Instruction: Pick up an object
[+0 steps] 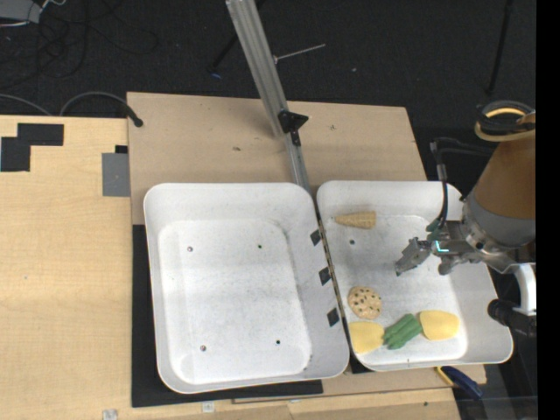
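Observation:
The right bin (385, 195) holds several small items. A tan cone (356, 220) lies near its back wall. A round speckled cookie (364, 301) sits by the left wall. Along the front lie a yellow piece (366, 336), a green piece (402, 331) and another yellow piece (439, 325), close together. My gripper (424, 258) hangs over the right half of this bin, fingers spread apart and nothing between them. It is right of the cookie and behind the yellow and green pieces.
The left bin (229, 283) lies beside the right one, with dark clips (324, 276) along the shared wall. A slanted metal rail (262, 77) rises behind the bins. The arm's orange band (512, 173) stands at the right edge.

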{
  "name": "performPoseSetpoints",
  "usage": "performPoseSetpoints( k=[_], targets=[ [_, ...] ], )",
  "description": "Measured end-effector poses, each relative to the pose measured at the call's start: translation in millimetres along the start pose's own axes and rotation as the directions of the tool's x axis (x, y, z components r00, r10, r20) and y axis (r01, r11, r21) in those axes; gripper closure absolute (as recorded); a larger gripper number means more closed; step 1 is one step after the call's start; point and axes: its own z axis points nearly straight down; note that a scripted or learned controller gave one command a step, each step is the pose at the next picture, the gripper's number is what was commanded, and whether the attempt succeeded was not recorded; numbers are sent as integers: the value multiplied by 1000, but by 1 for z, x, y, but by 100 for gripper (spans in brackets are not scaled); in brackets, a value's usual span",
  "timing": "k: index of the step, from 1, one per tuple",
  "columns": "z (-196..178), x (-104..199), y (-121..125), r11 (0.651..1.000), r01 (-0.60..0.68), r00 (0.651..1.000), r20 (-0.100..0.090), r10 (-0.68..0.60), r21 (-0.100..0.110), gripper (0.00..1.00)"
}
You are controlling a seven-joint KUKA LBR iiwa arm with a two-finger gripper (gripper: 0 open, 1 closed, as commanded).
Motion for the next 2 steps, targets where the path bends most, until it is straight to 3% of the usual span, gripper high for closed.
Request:
performPoseSetpoints(
  k=[1,2],
  targets=[
    [-2,-1,1,1000,-3,1000,1,3,-5,0],
    [54,5,9,1000,-2,1000,0,2,0,0]
  ],
)
